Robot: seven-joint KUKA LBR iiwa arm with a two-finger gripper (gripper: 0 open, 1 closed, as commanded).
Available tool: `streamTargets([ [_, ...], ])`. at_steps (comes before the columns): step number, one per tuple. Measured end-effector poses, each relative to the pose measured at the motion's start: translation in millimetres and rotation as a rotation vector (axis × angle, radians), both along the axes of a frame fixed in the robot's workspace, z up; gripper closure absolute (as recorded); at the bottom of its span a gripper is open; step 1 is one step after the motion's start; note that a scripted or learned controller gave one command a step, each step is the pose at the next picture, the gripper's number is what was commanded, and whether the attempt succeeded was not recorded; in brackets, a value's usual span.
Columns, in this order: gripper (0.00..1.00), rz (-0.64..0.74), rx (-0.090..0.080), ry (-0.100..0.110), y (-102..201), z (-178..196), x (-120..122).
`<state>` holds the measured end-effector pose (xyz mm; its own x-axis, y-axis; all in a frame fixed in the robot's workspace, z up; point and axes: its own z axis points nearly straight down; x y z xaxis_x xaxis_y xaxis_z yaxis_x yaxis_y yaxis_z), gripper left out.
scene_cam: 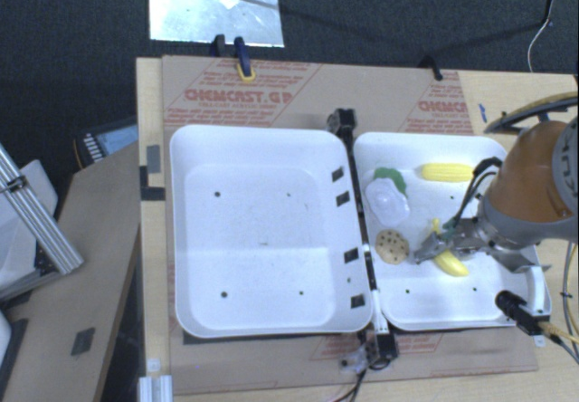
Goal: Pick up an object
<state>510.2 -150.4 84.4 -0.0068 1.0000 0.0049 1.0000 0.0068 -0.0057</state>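
Grey, orange-banded arm (534,187) reaches in from three o'clock, its gripper (441,246) low in the right white plastic bin (398,314) over a small yellow banana-shaped toy (451,263) — whether it grips, I cannot tell. Judged mid-grasp; next, a firm closure, then a straight lift.

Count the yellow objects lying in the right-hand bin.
2. A long yellow piece near the far wall, and a smaller yellow piece by the gripper. The arm may hide more.
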Motion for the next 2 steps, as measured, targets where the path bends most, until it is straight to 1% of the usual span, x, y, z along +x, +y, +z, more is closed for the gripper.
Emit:
streamTargets([
  [1,1.00,-0.003,-0.005,-0.009,-4,15,3],
  [2,1.00,0.009,-0.001,-0.019,99,106,50],
])
